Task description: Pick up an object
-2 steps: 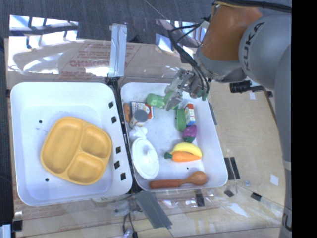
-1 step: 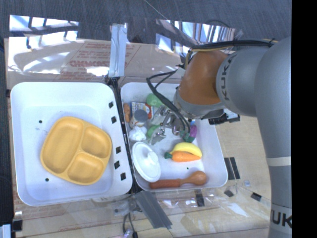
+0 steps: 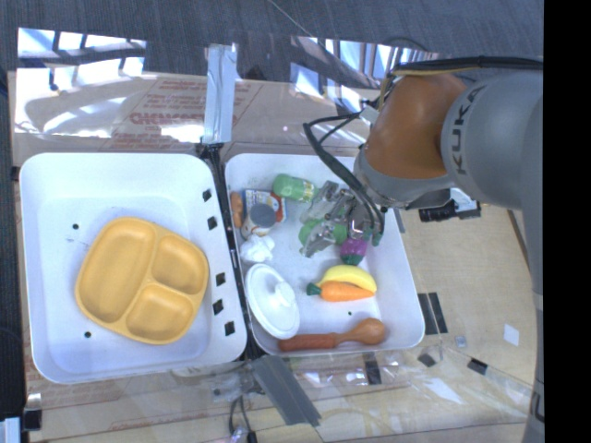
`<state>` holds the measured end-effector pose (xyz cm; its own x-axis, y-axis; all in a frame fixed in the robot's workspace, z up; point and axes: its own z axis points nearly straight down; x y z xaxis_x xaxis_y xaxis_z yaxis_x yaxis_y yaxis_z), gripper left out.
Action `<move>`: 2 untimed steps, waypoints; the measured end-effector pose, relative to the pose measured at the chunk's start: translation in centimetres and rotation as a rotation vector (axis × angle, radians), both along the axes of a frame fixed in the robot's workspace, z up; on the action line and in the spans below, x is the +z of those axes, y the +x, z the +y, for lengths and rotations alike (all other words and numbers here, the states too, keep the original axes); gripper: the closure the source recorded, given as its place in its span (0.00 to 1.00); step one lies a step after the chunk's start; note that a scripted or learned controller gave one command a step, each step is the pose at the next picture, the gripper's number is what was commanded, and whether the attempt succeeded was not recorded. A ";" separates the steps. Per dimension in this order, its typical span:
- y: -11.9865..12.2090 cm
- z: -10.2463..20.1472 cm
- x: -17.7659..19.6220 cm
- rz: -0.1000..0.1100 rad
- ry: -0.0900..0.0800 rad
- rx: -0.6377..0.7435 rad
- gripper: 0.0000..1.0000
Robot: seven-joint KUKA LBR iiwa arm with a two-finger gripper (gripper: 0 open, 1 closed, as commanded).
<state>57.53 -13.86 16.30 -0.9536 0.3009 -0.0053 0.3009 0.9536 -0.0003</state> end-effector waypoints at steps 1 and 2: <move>-2.2 3.3 -5.8 -0.005 -0.001 -0.045 1.00; 5.4 3.0 -0.5 -0.001 0.001 -0.144 1.00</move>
<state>62.96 -10.88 15.75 -0.9007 0.4343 -0.0061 0.4343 0.9007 0.0011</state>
